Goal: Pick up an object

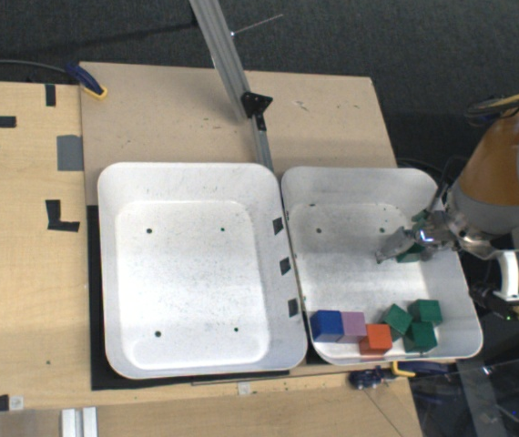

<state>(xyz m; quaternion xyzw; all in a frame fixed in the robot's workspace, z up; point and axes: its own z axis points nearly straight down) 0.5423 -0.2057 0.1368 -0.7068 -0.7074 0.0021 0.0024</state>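
The gripper point(403, 248) seems to pinch a green block point(412, 254), though I cannot tell surely; such blocks look light, rigid, best gripped across flat faces.

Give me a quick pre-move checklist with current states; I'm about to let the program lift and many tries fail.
1. Gripper inside the right bin: ok, it sits near the bin's right wall.
2. Object at the fingers: cannot tell; a green block shows right by the gripper, but a firm hold isn't visible.
3. Finger state: cannot tell.
4. Other blocks out of the lift path: ok; the blue block, purple block, orange block and green cluster lie along the near wall, apart from the gripper.
5. Left bin not involved: ok.
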